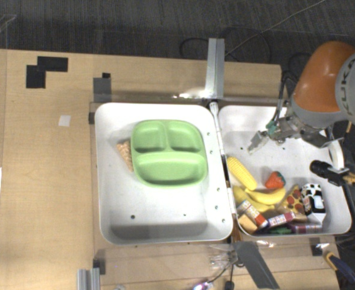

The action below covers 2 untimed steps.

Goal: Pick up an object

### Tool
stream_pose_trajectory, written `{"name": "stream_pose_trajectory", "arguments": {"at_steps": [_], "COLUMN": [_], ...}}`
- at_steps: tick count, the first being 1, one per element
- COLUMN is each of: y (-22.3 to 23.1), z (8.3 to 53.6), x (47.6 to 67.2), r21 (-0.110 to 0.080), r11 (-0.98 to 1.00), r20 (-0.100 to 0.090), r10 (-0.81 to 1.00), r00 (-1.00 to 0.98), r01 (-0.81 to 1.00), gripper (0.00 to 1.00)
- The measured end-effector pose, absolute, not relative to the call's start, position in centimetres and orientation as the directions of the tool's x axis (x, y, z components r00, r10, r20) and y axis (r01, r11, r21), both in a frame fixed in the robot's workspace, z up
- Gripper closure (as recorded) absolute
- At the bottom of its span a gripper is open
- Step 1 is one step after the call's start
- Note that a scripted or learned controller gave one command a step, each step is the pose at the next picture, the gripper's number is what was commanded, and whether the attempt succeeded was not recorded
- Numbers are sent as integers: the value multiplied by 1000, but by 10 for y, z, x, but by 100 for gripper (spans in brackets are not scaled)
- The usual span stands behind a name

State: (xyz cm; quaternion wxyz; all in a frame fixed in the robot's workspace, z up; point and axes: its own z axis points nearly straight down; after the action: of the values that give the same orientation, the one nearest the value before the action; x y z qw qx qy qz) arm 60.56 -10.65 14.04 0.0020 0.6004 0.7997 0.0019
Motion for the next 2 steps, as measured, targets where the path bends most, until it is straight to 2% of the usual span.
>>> {"name": "stream_pose_trajectory", "arguments": {"at_steps": [1, 2], "y": [-99, -128], "z": [95, 91], "x": [547, 617], "r21": [8, 15], "r11": [362, 357], "r20": [-4, -7], "r10": [932, 934], "r00": [-362, -357], "r01": [932, 934], "gripper": [0, 0]}}
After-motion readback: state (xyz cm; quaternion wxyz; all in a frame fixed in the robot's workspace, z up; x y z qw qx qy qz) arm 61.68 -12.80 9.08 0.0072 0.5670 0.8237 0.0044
